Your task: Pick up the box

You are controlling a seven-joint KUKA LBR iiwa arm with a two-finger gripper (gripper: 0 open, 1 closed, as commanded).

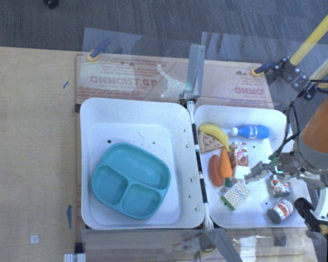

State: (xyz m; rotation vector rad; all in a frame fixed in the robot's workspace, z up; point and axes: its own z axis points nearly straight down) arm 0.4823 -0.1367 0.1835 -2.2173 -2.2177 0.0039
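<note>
**Gripper beside the box in the right bin**

Whether my gripper [258, 172] is wide or narrow I cannot tell from this angle; it hangs over the right bin [273, 115], reaching in from the right edge. Nothing visible sits in it. The box [236, 195], small with a patterned top and a green edge, lies tilted on the bin floor just below and to the left of my tip, near but apart from it. Left of the box are a carrot [225, 164] and a sausage [215, 170], with a banana [215, 134] and a bottle [251, 131] farther up. 2 cans [280, 210] lie to the right. The left bin [94, 111] holds a teal plate [130, 179].
</note>
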